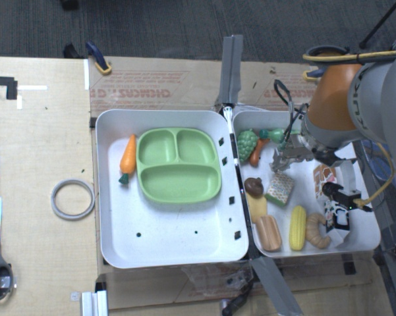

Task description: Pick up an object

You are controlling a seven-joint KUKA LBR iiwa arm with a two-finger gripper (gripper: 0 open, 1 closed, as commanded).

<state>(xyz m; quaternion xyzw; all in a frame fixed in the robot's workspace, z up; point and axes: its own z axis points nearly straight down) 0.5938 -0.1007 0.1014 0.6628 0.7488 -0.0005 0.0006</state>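
Yellow plastic marks the nearest candidate: a toy corn cob (297,228) lying at about six o'clock in the right bin (367,241), between a hot-dog bun (269,233) and a croissant (317,230). It looks light, rigid and somewhat slick, so a pinch across its rounded middle seems safest; near the tapered ends it could squirt out.

Further up, toward the bin's centre, a small patterned block (279,189) sits tilted, with a brown chocolate-like piece (254,187) at its nine o'clock. The block looks stiff and flat-sided, likely the easiest to take by opposite faces.

Just above it hangs the gripper (286,160); whether its fingers are spread or closed I cannot tell, and nothing is visibly held. At the bin's eleven o'clock lie green grapes (248,141) and a small carrot (256,151), both bumpy and probably slippery.

In the left bin (113,242), a green divided plate (179,164) sits with an orange carrot (128,155) at its nine o'clock.
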